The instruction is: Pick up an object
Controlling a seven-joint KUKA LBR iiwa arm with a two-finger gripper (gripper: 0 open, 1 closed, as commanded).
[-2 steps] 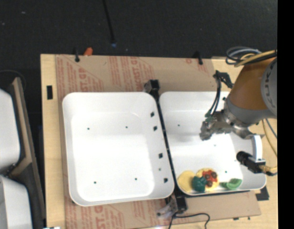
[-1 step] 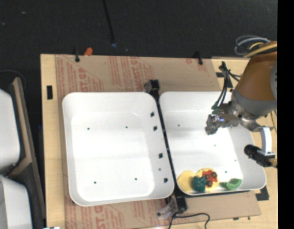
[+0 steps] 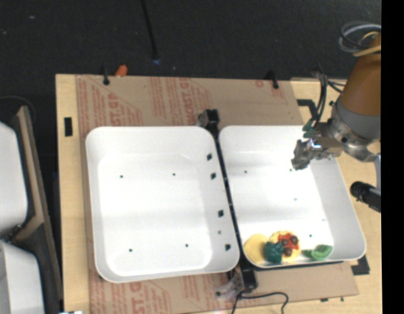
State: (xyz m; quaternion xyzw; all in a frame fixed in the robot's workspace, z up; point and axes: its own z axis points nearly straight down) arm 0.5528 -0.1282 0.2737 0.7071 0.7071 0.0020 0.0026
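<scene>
A small cluster of objects lies at the front edge of the right bin [image 3: 254, 156]: a pale yellow piece [image 3: 255, 246], a teal piece [image 3: 274, 254], a red and dark piece [image 3: 288, 240] and a green piece [image 3: 317, 252]. My gripper [image 3: 301, 159] hangs over the back right part of the same bin, well behind the cluster and apart from it. Nothing shows between its fingers.
The left bin [image 3: 156, 201] sits beside the right one, with a black divider strip [image 3: 221, 188] and clips between them. Both rest on a cardboard sheet [image 3: 156, 100]. White equipment [image 3: 5, 195] stands at the far left. A black cable [image 3: 147, 18] crosses the dark floor behind.
</scene>
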